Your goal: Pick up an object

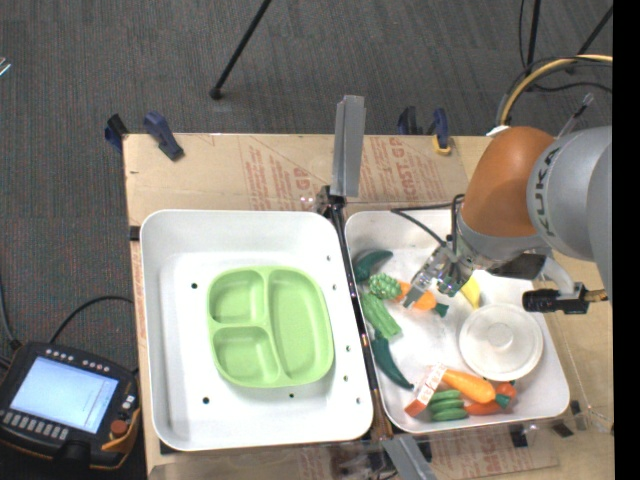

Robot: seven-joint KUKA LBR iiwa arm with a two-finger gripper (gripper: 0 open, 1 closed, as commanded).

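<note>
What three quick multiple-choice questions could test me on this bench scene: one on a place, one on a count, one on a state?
1. Where does the green tray lie?
A. left bin
B. right bin
C. floor

2. How many compartments has it?
A. two
B. three
C. five

3. Where is the gripper?
A. over the left bin
B. low in the right bin among the toy food
C. off the bench

Answers: 1 A, it sits in the left bin. 2 B, three hollows show. 3 B, it is by the orange piece.
</note>
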